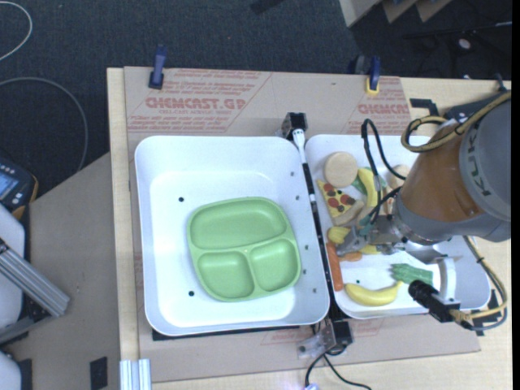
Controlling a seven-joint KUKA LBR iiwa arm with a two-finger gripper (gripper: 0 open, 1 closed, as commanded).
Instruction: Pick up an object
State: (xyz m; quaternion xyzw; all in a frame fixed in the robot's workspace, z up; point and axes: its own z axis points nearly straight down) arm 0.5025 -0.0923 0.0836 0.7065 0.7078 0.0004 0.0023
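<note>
The right white bin (344, 143) holds toy foods. A tan round bun (340, 167) lies at its far end. Near it are a pizza slice (341, 201) and a yellow banana (367, 187). A small yellow fruit (337, 235) and an orange carrot (334, 268) lie along the left wall. At the near end are a second banana (374, 293) and a green piece (410, 273). My gripper (370, 236) is down in the middle of this bin, close above the yellow fruit and the orange pieces. The arm hides the bin's right half.
The left white bin (162, 218) carries a green divided plate (242, 246). A black divider strip (309, 187) runs between the bins. Cables (382, 149) loop off the arm over the right bin. Blue clamps (157, 67) hold the cardboard at the back.
</note>
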